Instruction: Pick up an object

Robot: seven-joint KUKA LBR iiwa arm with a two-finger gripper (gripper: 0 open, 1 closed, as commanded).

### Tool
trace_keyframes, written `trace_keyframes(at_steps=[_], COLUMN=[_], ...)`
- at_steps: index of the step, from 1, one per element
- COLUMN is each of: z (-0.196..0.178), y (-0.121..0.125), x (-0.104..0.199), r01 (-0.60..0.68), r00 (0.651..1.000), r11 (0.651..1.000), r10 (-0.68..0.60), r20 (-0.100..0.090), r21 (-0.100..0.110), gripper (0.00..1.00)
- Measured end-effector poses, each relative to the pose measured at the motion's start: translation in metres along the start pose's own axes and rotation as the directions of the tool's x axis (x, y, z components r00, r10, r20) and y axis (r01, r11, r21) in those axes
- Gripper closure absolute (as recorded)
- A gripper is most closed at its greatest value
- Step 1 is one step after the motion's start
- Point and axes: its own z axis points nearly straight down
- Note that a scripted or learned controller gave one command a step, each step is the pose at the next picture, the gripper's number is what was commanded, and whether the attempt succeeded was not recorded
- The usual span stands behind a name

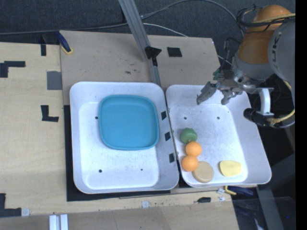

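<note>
Two white bins sit side by side on the bench. The left bin (81,128) holds a blue plate (128,121), which lies flat and takes up most of the upper part of its floor. The right bin (240,128) holds five small things, all gathered along its near end.

A green ball (188,135) lies close to the right bin's left wall. Just below it is an orange ball (193,149), and a second orange (190,163) sits just below that, the two touching or nearly so. A tan disc (203,171) lies against the lower orange on its right side, near the bin's front rim. A yellow piece (230,167) rests a little apart to the right of the disc, also near the front rim.

The arm (261,47) reaches in from the right, its orange band above the wrist. The gripper (214,95) hangs over the far end of the right bin, well apart from the cluster of things. Its two fingers (205,93) are spread apart and point down and left toward the bin floor, with nothing between them. A metal pole (139,28) runs slantwise from the top edge down to the gap between the bins.
</note>
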Motion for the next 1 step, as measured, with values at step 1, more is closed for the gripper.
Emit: trace_keyframes(at_steps=[1], z=[0.0490], y=[0.0065], x=[0.0062], r01=[0.000], r00=[1.000], r11=[1.000], r10=[0.000], r20=[0.000], r21=[0.000], gripper=[0.00])
